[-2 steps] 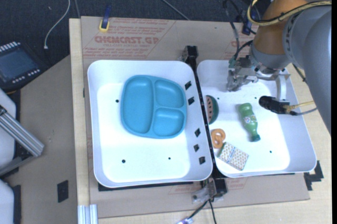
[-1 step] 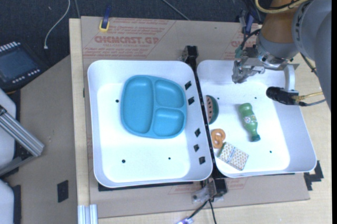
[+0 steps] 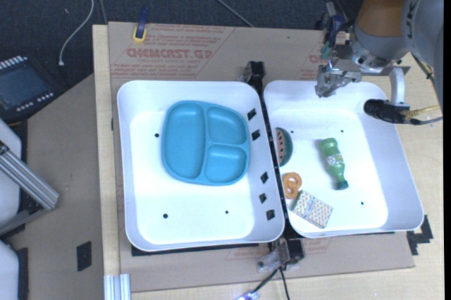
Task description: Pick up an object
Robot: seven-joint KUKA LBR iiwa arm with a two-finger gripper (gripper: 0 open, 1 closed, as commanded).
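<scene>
Two white bins: the left bin (image 3: pixel 134 151) holds one blue divided plate (image 3: pixel 206 142), the right bin (image 3: pixel 394 172) four things: one green bottle (image 3: pixel 332 162), one pretzel (image 3: pixel 292 184), one patterned packet (image 3: pixel 312 209), one watermelon slice (image 3: pixel 282 146).

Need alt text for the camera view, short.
The arm's tool hangs over the far edge of the right bin, which holds a green bottle, a pretzel, a watermelon slice and a patterned packet. The left bin holds a blue divided plate.
</scene>
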